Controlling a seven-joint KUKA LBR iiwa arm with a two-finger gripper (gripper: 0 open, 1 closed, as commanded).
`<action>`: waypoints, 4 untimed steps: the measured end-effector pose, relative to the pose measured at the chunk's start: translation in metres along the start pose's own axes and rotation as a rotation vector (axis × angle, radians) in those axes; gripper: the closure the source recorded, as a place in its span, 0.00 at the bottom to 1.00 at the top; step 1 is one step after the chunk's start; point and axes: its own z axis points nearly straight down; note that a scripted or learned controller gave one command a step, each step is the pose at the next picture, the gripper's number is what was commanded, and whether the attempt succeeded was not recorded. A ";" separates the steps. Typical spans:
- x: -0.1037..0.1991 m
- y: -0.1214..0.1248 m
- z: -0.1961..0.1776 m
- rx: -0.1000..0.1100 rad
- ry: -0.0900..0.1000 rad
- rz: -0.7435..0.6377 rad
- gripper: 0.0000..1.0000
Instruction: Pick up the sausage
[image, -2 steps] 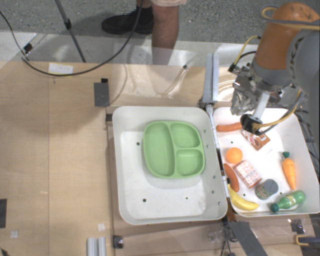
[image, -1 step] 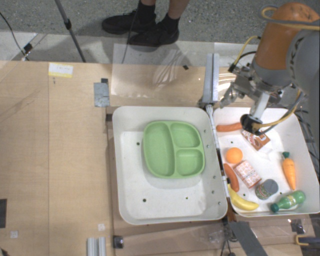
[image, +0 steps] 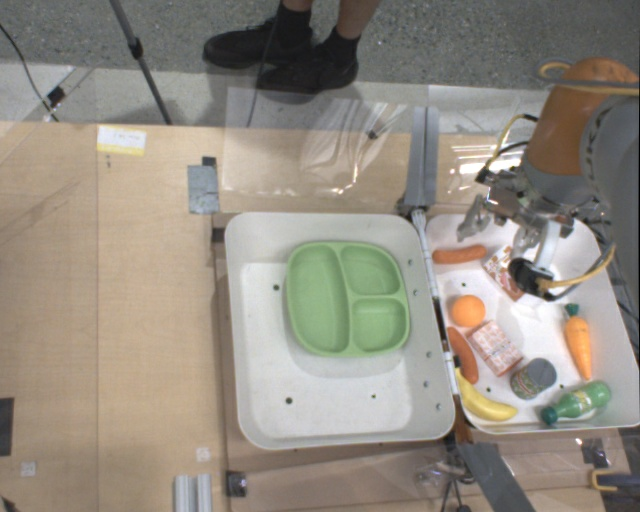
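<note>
An orange-red sausage (image: 458, 255) lies near the left wall of the right bin (image: 600, 262), towards its back. A second, darker red sausage (image: 462, 352) lies further forward along the same wall, between the orange and the banana. My gripper (image: 497, 236) hangs over the back of the right bin, open, with its fingers spread and nothing between them. Its left finger (image: 469, 227) stands just above and right of the orange-red sausage, apart from it.
The right bin also holds an orange (image: 466, 310), two red-and-white packets (image: 497, 346), a carrot (image: 578, 342), a banana (image: 484, 402), a grey can (image: 533, 377) and a green bottle (image: 577, 401). A green divided plate (image: 347, 298) sits in the left bin (image: 330, 410).
</note>
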 end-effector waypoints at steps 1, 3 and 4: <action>-0.005 0.016 0.050 -0.006 0.002 -0.285 0.00; -0.005 0.018 0.036 -0.014 0.003 -0.285 0.00; -0.007 -0.003 0.065 -0.002 0.001 -0.283 0.00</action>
